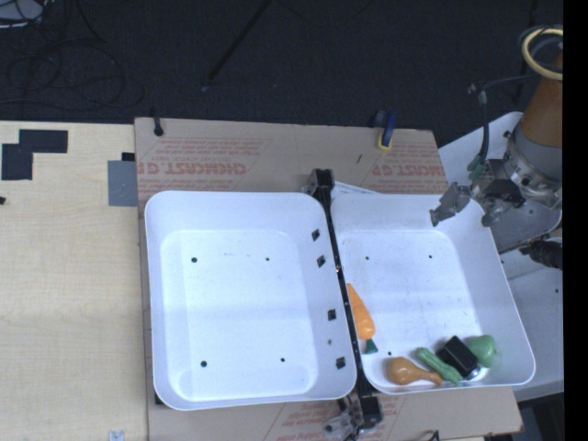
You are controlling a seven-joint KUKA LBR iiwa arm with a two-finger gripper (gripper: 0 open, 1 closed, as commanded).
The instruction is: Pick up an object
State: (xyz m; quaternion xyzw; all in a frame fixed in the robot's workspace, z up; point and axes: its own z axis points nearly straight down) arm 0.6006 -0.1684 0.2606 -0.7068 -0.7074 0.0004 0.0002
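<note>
Several small objects lie in the right bin, mostly in its near corner. An orange carrot-like piece rests against the divider, with a small dark green bit just below it. Along the near wall are a tan gourd-shaped toy, a green stick-like piece, a black block and a green rounded piece. My gripper hangs over the far right corner of that bin, well away from the objects. It stands open, with nothing between its fingers.
The left bin sits beside the right one, joined by a black clamp strip. Both rest on a cardboard sheet on the wooden bench. The arm's grey body with its orange band fills the right side.
</note>
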